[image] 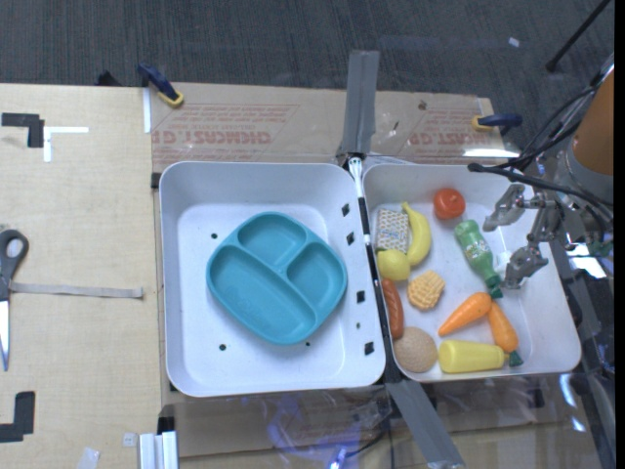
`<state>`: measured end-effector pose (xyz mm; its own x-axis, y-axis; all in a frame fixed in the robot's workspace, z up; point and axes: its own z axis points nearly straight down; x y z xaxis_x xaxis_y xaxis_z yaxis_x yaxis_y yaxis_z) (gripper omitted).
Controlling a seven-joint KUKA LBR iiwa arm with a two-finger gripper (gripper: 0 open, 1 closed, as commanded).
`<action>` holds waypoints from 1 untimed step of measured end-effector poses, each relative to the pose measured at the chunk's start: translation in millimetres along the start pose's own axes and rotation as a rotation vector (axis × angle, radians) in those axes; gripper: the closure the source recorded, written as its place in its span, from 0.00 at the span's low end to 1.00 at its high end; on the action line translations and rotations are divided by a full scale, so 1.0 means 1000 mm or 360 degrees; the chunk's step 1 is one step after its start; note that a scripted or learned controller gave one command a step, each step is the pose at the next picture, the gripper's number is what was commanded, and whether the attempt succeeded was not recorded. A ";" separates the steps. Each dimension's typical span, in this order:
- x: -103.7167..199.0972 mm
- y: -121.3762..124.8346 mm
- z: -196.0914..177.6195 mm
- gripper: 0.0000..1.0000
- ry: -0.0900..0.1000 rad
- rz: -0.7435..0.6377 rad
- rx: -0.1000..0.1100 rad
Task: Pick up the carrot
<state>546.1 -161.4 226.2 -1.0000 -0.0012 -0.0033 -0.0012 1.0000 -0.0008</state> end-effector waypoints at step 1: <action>0.036 -0.018 0.133 0.00 -0.0005 -0.0022 0.0002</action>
<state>510.9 -179.3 93.3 -0.9999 -0.0154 -0.0065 -0.0154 0.9999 -0.0021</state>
